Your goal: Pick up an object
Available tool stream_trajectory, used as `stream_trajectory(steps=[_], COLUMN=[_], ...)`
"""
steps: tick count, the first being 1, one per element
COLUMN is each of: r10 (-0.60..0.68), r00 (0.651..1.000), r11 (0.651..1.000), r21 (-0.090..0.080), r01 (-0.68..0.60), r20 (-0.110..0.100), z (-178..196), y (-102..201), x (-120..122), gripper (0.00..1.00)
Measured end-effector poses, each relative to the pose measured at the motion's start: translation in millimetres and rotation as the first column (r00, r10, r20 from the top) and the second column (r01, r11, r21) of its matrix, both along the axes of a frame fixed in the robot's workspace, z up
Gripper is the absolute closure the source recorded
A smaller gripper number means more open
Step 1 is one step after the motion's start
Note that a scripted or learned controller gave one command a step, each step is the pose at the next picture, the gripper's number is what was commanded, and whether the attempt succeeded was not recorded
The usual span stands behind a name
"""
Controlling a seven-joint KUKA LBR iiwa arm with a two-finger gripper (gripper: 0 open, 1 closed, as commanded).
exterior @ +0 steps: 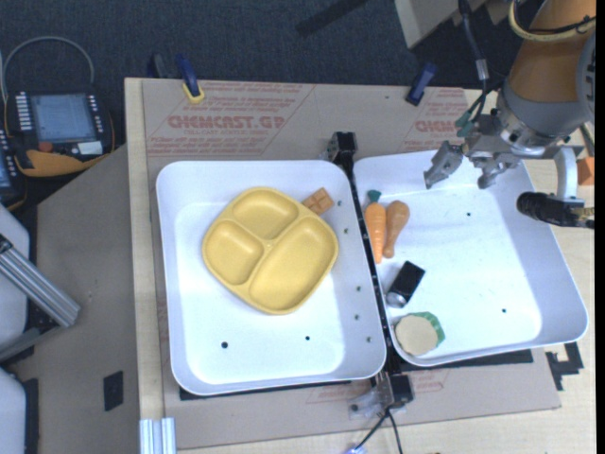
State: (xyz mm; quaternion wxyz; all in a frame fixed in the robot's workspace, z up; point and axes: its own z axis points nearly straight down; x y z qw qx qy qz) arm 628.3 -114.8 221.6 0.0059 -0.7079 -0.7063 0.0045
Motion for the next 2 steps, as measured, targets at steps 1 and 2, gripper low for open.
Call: stream_trajectory(steps=[1, 2], r10=[0.003, 0.002], r00=[1.000, 1.000], r11=[1.000, 1.000], r21=[-0.002, -0.002], r01=[-0.003, -0.002], r20=[0.014, 0.013], z=[7.9, -36.6], y=[0.2, 3.6], x=[2.7, -4.9], gripper=[0.00, 0.00])
